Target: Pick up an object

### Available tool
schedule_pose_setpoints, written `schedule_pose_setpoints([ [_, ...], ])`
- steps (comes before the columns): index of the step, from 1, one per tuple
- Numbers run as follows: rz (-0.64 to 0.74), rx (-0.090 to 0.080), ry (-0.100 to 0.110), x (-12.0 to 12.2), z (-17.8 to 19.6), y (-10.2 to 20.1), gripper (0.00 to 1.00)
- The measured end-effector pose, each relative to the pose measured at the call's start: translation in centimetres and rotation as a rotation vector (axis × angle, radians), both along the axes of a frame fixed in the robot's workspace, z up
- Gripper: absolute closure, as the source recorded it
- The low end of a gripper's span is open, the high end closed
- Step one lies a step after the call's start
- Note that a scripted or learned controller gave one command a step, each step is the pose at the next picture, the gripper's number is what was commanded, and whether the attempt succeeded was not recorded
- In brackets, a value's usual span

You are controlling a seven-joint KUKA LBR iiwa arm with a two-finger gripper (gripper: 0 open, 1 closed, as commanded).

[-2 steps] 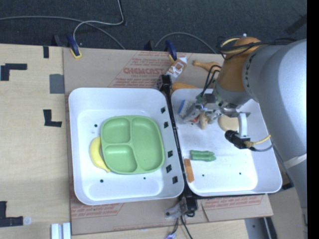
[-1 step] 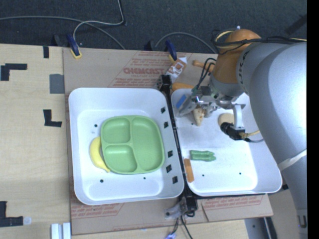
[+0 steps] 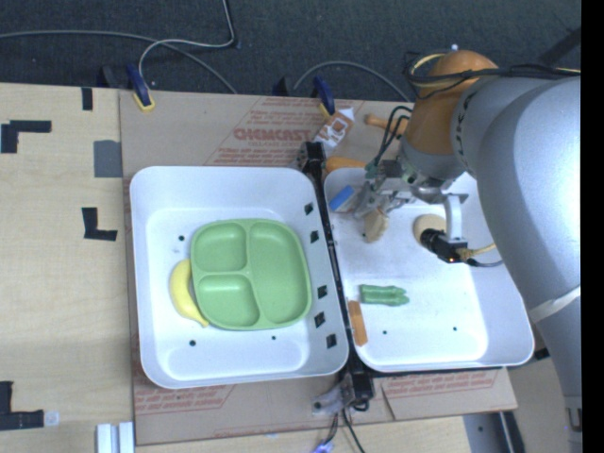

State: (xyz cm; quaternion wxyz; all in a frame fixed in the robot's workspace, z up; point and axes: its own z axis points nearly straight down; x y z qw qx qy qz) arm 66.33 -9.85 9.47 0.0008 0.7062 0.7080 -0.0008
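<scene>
Currently the two-finger gripper (image 3: 375, 206) is hovering at the right white bin's (image 3: 491, 343) eleven o'clock, touching perhaps a small tan rounded object (image 3: 376, 226); grip state unclear. Crowding blue block (image 3: 343, 197) is risking a deflected, failed pick.

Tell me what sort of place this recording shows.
Probably a robotics lab bench for pick-up trials: two white bins side by side on clamped cardboard, loose cables, and toy-like items such as a green divided plate.

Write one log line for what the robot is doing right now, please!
gripper: low in right bin, over tan object | blue item beside | green toy lying apart | left bin: green plate, banana
</scene>
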Motion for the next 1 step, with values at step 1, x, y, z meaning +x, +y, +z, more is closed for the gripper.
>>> schedule_pose_setpoints([
  [1,0.0,0.003,0.001,-7.38,8.96,4.04,1.0],
])
